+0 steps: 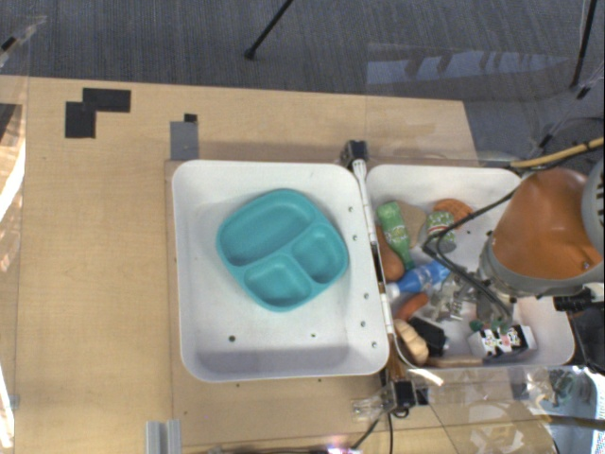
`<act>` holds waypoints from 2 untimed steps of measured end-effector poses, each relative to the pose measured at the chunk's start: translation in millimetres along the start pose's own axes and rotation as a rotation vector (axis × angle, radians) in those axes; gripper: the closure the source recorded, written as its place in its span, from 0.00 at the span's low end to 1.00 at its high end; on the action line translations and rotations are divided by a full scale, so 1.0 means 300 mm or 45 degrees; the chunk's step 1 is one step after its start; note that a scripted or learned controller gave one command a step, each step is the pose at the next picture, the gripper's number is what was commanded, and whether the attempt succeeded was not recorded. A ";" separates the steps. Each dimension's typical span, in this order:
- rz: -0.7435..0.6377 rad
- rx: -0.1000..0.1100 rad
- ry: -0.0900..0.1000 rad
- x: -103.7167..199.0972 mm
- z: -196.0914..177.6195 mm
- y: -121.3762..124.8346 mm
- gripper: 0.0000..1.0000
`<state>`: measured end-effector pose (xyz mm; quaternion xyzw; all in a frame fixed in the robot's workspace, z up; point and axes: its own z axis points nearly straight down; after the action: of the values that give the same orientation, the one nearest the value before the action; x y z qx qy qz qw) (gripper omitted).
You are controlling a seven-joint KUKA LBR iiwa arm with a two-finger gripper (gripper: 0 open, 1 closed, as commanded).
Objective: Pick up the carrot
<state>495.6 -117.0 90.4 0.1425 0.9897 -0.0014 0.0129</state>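
Arm [544,235] over right bin [553,348], claw [463,301] low among clutter, grip state cannot tell. Carrot [390,265] at right bin's left wall, beside green bottle [395,230] and blue bottle [421,277]. Left bin [198,282] holds teal 3-section plate [282,249].

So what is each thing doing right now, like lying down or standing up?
Teal plate: flat, right way up, in the left bin.
Carrot: lying against the right bin's left wall, not held.
Green bottle: lying on its side.
Blue bottle: lying on its side.
Gripper: low over the right bin's pile; grip too cluttered to tell.
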 end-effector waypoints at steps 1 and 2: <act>0.195 -0.008 0.017 0.090 -0.324 0.296 1.00; 0.203 -0.001 0.024 0.091 -0.315 0.282 0.00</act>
<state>490.7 -27.5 184.2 0.2208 0.9753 0.0012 0.0038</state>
